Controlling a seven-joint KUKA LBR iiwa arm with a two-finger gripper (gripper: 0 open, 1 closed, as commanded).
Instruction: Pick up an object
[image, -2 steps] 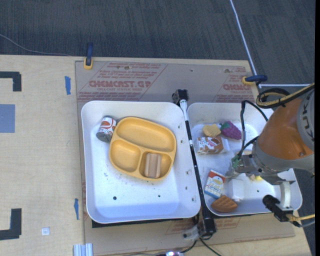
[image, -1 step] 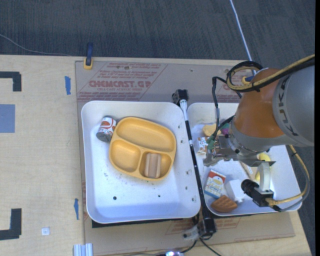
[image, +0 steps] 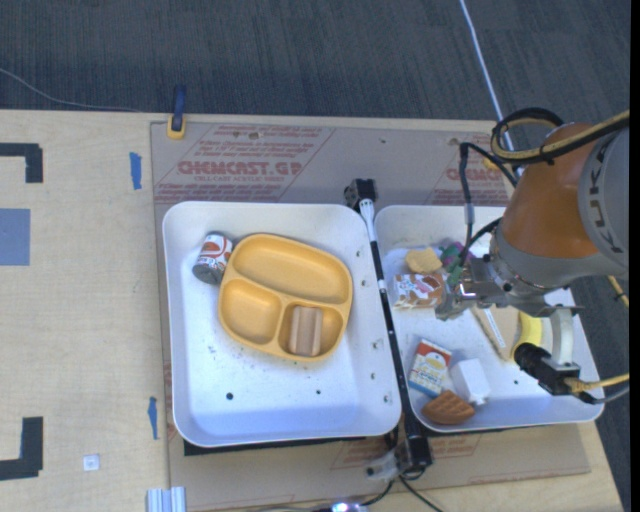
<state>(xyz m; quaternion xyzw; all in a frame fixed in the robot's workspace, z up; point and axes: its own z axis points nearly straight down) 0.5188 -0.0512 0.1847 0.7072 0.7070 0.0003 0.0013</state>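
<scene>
camera view | pincer (image: 462, 297) over right bin (image: 585, 400) | grip state unclear, wrist-hidden

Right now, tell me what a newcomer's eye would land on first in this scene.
First comes the yellow divided plate lying in the left bin, with a tan block in its lower right compartment and a small can touching its upper left edge. Next is the grey and orange arm reaching in over the right bin, above a scatter of small items such as a small carton.
</scene>
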